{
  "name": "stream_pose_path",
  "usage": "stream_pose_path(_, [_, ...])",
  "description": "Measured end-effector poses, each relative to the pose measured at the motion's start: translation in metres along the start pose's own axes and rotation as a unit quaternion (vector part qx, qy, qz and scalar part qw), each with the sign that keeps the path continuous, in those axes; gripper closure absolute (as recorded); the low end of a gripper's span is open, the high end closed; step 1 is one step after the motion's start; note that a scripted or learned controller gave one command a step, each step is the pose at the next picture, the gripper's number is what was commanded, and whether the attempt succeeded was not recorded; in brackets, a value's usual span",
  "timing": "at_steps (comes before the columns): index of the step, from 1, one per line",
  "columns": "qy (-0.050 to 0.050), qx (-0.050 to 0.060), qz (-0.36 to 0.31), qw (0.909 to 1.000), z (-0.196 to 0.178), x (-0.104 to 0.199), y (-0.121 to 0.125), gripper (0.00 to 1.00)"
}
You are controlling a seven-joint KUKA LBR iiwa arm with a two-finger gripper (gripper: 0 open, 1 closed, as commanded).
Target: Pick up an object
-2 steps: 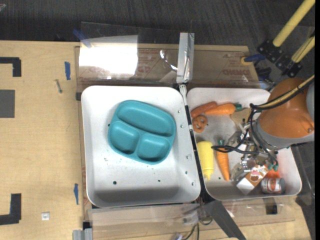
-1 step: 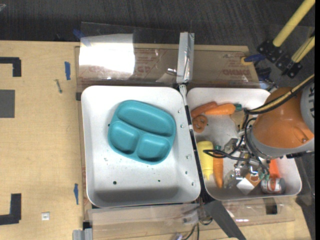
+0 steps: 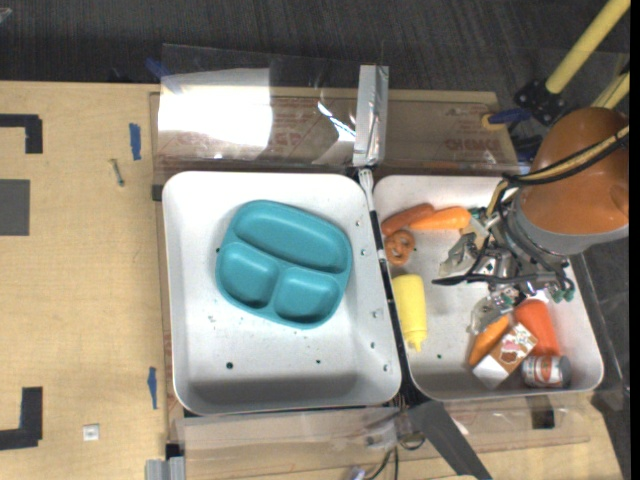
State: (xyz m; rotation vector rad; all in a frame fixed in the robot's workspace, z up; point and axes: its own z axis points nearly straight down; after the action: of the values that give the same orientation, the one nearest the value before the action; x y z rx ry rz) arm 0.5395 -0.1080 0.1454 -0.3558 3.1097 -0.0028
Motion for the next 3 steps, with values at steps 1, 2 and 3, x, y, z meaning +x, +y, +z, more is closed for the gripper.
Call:
stream_pose_path(1, [-0.014, 0.005, 0.024, 0.9996, 0.047, 0.033, -0.032, 0.0])
stream_pose_path(2, [-0.006, 0.002, 0.014, 0.9999, 0.053, 0.037, 0.0, 0.0])
stream_pose_path(3, [-0.002, 0.0, -0.069, 0.9976, 0.056, 0.056, -0.023, 0.0])
